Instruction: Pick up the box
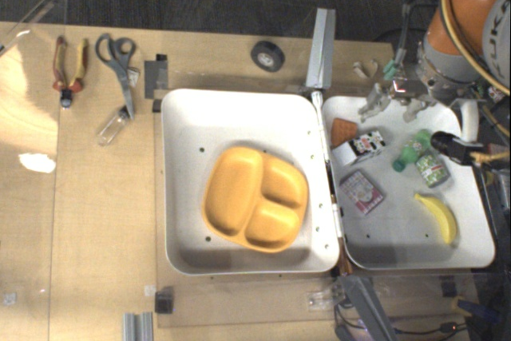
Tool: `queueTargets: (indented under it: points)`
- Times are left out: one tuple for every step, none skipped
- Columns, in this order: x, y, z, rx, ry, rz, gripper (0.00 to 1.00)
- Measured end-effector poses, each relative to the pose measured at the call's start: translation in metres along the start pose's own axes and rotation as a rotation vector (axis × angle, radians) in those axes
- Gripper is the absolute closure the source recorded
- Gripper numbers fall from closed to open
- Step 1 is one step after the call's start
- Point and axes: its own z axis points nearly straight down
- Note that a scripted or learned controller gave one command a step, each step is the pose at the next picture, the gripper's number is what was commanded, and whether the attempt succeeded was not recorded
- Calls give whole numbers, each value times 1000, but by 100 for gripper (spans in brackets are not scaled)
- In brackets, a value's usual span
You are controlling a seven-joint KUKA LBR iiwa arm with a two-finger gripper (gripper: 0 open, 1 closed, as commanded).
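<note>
One small flat grey-and-pink box [362,192] lies in the right white bin [471,255], well below the open, empty metal pincer [394,99] at the bin's top edge; one yellow banana [441,217] beside it.

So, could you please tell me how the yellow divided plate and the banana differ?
The yellow divided plate lies in the left bin; the banana lies in the right bin. The plate is far larger and broad with three compartments; the banana is slim and curved. The plate is deeper orange-yellow, the banana paler. Both are yellow and lie untouched.
</note>
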Motion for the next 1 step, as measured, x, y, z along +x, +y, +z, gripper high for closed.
queueTargets:
  points:
    - [-8, -17, 108, -25, -6, -119, 0]
